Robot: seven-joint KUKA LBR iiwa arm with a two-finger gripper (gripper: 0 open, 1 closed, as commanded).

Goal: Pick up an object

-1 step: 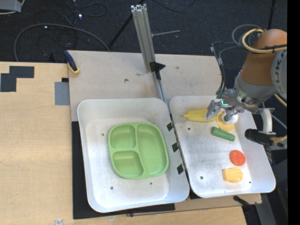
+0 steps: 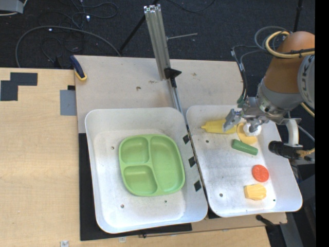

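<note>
The right white bin (image 2: pixel 288 202) holds several small items. A yellow banana-shaped piece (image 2: pixel 213 126) lies at its far left, and a second yellowish piece (image 2: pixel 247 138) shows just below the gripper. A green cucumber-like stick (image 2: pixel 244 147) lies in the middle. Nearer the front are a red-orange round piece (image 2: pixel 260 173) and a yellow block (image 2: pixel 255 191). My gripper (image 2: pixel 242 121) hangs low over the far part of this bin, right at the banana piece's right end. From above, the wrist hides what lies directly under it.
The left white bin (image 2: pixel 103 210) carries a green divided plate (image 2: pixel 152 164). A metal post (image 2: pixel 158 40) stands behind the bins. Black clips (image 2: pixel 192 161) sit on the seam between the bins. The arm's grey and orange body (image 2: pixel 288 71) looms over the right bin's far corner.
</note>
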